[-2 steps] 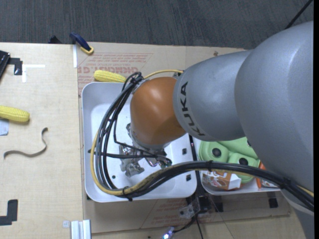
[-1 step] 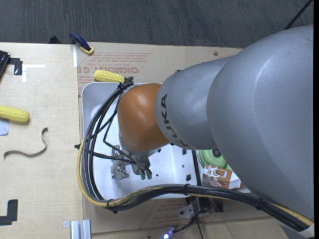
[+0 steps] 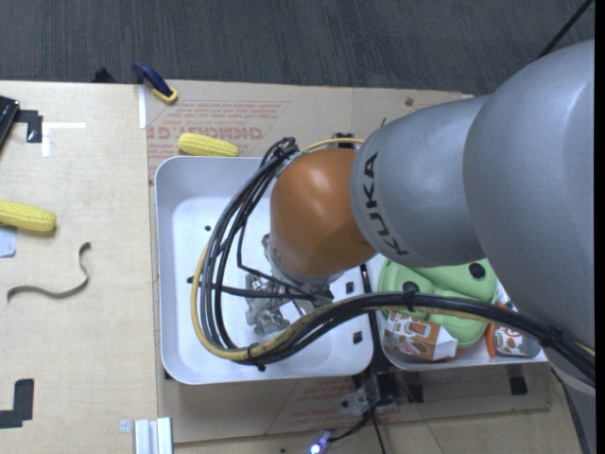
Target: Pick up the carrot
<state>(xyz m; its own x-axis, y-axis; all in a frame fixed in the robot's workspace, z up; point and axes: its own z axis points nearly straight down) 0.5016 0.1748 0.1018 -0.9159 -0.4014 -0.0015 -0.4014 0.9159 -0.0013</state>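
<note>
The carrot is not identified with certainty: an orange shape (image 3: 510, 340) in the right bin (image 3: 454, 364), at 3 o'clock from the hand (image 3: 263, 312), may be it. Its long axis is masked by the arm (image 3: 492, 178) and cables. The hand is lowered into the left bin (image 3: 175, 253); whether it is apart or together cannot be told.

The carrot (image 3: 516, 342) cannot be made out for certain. An orange-red sliver with a pale patch shows in the right bin (image 3: 454, 365) near its front rim, mostly covered by the arm (image 3: 492, 159) and a black cable (image 3: 444, 303).
</note>
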